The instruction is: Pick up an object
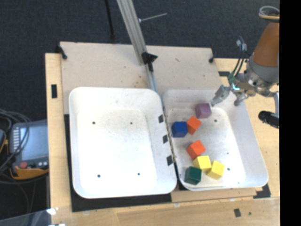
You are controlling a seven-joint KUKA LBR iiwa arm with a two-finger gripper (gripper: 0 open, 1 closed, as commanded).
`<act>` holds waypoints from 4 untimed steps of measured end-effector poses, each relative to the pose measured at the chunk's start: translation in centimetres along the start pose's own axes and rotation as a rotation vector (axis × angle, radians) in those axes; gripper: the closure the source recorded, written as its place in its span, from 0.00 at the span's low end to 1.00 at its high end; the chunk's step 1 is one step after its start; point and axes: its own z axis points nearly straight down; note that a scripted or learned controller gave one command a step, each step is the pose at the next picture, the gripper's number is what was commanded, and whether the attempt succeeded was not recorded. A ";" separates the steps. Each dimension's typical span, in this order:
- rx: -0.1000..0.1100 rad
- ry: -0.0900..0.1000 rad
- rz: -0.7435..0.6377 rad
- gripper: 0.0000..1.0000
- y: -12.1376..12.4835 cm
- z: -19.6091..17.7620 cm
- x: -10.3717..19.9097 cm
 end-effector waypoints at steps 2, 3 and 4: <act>-0.002 -0.003 0.001 0.00 -0.2 3.9 -0.6; -0.020 -0.007 -0.002 0.00 0.6 7.4 -0.8; -0.026 -0.008 -0.003 0.00 0.9 8.0 -0.9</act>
